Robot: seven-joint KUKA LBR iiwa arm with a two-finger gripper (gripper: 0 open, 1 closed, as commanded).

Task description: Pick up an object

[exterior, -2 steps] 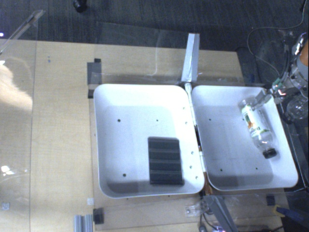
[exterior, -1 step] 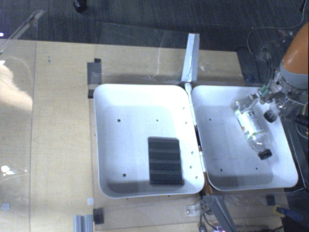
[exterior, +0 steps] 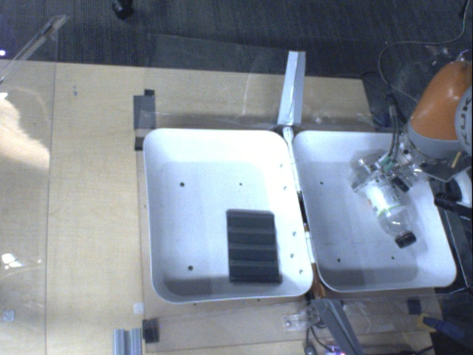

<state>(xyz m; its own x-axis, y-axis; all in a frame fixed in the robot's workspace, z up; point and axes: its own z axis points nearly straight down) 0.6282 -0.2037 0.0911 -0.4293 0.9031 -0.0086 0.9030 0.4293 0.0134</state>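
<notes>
A clear plastic bottle (exterior: 386, 204) with a black cap (exterior: 405, 238) lies on its side in the right bin (exterior: 332, 220), cap towards the front right. My gripper (exterior: 383, 170) hangs over the bottle's back end, right at or just above it; whether it touches the bottle is unclear. The arm's orange band (exterior: 440, 109) rises behind it at the right. A black ribbed rectangular block (exterior: 252, 245) lies flat in the left bin (exterior: 185, 198), near its front right corner.
The two bins meet at a raised rim (exterior: 299, 205) in the middle. A metal bar (exterior: 292, 87) stands behind the bins. Cables and dark hardware (exterior: 454, 198) crowd the right bin's right edge. Wooden bench (exterior: 81, 198) spreads to the left.
</notes>
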